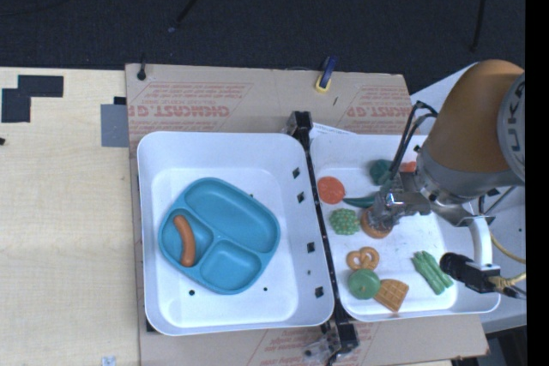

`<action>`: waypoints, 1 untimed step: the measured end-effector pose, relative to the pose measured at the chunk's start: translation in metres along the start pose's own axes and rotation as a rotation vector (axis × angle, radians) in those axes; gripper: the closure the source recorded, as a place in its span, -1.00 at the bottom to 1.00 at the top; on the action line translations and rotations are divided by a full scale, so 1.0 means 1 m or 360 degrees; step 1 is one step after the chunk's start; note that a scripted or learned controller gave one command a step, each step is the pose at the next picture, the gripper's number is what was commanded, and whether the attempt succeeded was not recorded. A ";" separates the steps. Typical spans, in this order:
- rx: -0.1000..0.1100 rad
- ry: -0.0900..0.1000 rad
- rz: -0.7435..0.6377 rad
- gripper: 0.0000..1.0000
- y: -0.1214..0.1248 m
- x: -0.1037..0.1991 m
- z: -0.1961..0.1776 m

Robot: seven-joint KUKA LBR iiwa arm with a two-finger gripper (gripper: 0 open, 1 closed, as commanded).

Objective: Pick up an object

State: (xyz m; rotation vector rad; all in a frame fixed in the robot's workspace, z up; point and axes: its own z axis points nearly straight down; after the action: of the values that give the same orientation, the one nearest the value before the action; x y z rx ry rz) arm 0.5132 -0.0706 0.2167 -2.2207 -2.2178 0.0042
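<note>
My hand (380,214) sits directly over the brown disc (375,225), broccoli (344,222) just beside it toward the divider; grip state cannot be determined.

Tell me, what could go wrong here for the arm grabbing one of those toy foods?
The gripper is low over crowded items: a brown round piece, green broccoli and an orange disc lie close together, so it might nudge neighbours or pinch two at once. The flat pretzel and waffle may slip free.
</note>
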 end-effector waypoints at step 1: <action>-0.0004 0.0000 -0.0001 1.00 -0.005 -0.008 -0.007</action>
State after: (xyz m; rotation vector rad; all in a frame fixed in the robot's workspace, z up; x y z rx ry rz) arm 0.5086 -0.0783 0.2240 -2.2215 -2.2194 0.0016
